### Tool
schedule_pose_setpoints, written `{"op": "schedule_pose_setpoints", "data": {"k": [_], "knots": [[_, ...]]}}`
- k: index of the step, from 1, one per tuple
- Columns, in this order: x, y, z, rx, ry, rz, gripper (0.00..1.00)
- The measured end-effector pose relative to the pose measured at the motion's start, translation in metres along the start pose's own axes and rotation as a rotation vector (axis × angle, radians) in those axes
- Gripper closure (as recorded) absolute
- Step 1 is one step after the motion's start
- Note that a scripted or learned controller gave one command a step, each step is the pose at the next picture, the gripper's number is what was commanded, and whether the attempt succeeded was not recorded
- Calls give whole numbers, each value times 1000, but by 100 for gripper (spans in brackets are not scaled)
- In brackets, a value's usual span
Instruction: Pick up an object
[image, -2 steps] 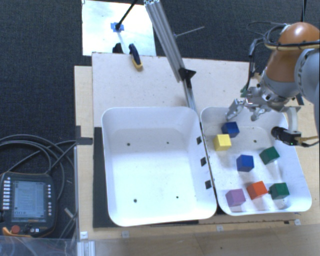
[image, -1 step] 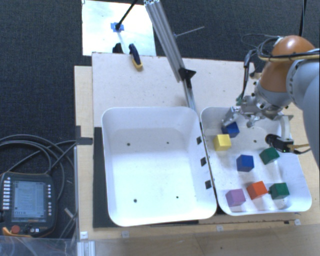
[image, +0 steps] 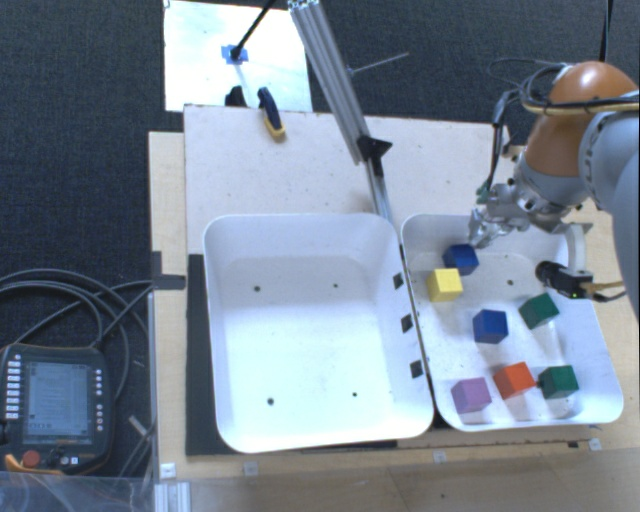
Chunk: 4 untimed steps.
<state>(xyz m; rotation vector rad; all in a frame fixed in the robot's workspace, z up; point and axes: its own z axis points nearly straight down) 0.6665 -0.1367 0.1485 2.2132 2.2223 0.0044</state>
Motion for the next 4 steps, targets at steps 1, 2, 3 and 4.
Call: {"op": "schedule_pose_setpoints", "data": {"k": [1, 2, 3, 4], "knots": [[-2, 3, -66, -4, -1, 0, 100], [-2, 5, -92, 0, 0, 0, 100], [38, -20, -101, 4, 3, -4, 100], [83, -44, -91, 7, 4, -5, 100]]}}
